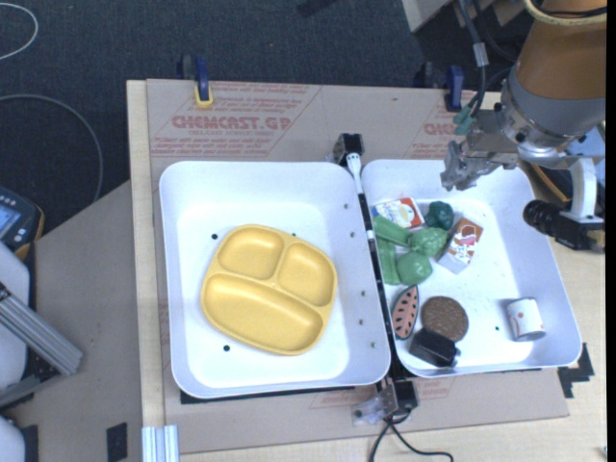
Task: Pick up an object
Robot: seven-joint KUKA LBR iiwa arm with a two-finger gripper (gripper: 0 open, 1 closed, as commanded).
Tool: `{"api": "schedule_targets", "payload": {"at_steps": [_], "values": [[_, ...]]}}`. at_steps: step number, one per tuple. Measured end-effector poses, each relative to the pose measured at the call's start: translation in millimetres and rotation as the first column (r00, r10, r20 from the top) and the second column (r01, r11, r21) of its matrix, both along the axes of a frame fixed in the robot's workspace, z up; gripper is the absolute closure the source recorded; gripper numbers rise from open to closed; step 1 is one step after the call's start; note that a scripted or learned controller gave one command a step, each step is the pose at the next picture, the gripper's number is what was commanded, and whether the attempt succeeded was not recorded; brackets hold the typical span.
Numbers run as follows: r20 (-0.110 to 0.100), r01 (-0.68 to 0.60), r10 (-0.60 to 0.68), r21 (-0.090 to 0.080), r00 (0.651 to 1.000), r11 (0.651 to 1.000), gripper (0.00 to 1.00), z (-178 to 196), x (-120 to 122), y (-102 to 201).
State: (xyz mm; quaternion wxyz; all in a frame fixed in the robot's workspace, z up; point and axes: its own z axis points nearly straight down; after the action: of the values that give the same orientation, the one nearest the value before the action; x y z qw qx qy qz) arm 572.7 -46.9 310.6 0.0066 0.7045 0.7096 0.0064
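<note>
The hand (460, 176) hangs by the right bin's (551, 287) far rim — grip unclear — toys (414, 243) crowd its left edge.

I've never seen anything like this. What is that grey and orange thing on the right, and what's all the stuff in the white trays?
That is a robot arm, seen from one camera fixed above the bench. Its gripper, a two-finger claw, hangs over the far end of the right bin; I see nothing held in it. That bin holds small toys: green pieces, a watermelon slice, a brown cookie, a black block, a small white cup. The left bin holds a yellow divided plate. The arm's job is to pick something up.
</note>
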Motion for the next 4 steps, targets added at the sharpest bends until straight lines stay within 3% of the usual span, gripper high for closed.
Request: {"api": "schedule_targets", "payload": {"at_steps": [1,2,3,4], "values": [[-0.034,0.013,-0.013,0.0,0.999,1.0,1.0,-183,5,-64],[-0.017,0.008,-0.008,0.0,1.0,1.0,1.0,-202,37,-61],[0.005,-0.001,0.001,-0.001,1.0,1.0,1.0,-33,99,-9],[-0.025,-0.001,0.001,0.003,1.0,1.0,1.0,-130,93,103]]}}
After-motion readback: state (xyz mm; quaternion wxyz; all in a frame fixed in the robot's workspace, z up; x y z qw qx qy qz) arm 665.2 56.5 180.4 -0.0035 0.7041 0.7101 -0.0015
